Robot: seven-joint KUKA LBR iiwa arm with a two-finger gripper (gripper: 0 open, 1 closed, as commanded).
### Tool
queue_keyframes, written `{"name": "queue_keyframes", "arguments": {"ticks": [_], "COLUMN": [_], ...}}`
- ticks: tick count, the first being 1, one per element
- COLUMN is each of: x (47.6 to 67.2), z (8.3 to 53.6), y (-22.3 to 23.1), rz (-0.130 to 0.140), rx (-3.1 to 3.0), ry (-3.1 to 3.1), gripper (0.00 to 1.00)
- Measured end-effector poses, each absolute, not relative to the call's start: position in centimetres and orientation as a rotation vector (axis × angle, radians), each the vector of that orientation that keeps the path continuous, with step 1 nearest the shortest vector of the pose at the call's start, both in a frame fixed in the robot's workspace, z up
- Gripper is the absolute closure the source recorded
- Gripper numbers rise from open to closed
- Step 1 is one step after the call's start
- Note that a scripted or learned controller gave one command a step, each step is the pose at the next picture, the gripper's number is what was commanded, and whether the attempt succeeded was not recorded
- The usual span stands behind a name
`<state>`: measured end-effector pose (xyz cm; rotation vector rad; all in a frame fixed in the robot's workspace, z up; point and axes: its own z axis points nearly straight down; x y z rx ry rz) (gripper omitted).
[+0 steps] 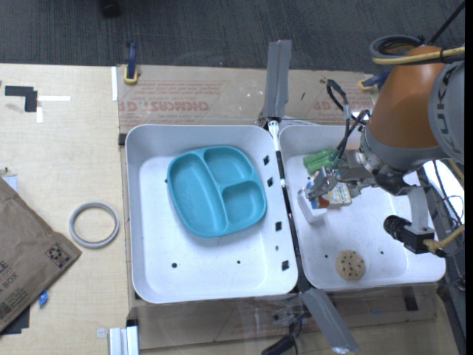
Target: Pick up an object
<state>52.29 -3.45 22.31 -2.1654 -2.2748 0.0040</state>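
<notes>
The gripper (323,188) is low in the right bin (384,272) over a cluster of small packaged items (325,197), placed for a pick; its clenched-or-released state cannot be told.

Objects lying in the two white bins.

A blue three-part plate (216,190) is lying flat in the left bin (148,272), tilted a little off square, nearer the bin's far side. In the right bin (384,276), a green item (318,159) is lying near the far left corner; just beside it a small white and colourful packet (327,196) is sitting under the pincer (324,187), too crowded to tell whether it is being gripped. A round brown cookie (349,265) is lying flat near the front edge, well apart from the others.
</notes>
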Motion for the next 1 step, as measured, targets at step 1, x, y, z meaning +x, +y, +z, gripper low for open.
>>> {"name": "queue_keyframes", "arguments": {"ticks": [1], "x": [57.91], "z": [24.60], "y": [-1.30], "rz": [0.005], "rx": [-2.102], "ry": [-2.334], "gripper": [1.00]}}
